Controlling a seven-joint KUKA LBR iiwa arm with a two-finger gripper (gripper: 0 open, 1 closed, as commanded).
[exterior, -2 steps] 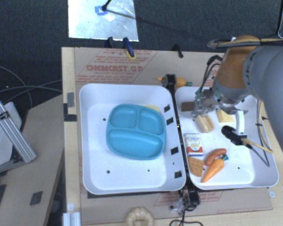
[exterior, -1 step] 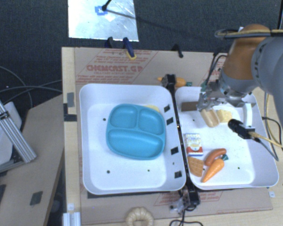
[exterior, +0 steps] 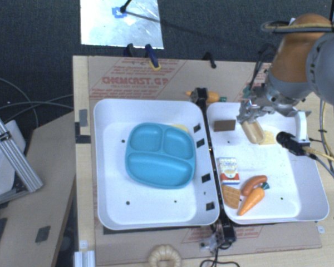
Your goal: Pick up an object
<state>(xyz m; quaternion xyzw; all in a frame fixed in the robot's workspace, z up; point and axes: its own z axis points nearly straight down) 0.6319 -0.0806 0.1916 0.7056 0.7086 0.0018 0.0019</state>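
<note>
My gripper (exterior: pixel 249 117) hangs over the back part of the right bin (exterior: pixel 309 174). It is shut on the top end of a tan bread roll (exterior: pixel 254 132), which sticks out tilted below the fingers. A pale yellow piece (exterior: pixel 269 137) lies just right of the roll. A brown block (exterior: pixel 224 125) rests to the gripper's left, near the bin's back wall. Toward the front lie a small red and white packet (exterior: pixel 228 168), a tan cracker (exterior: pixel 230 195), a red sausage (exterior: pixel 254 183) and an orange carrot (exterior: pixel 251 201).
The left bin (exterior: pixel 108 166) holds a blue divided plate (exterior: pixel 160 154) with a yellowish thing (exterior: pixel 180 128) peeking out behind it. A black divider strip (exterior: pixel 207 149) runs between the bins. An orange item (exterior: pixel 212 97) sits behind the bins on the cardboard.
</note>
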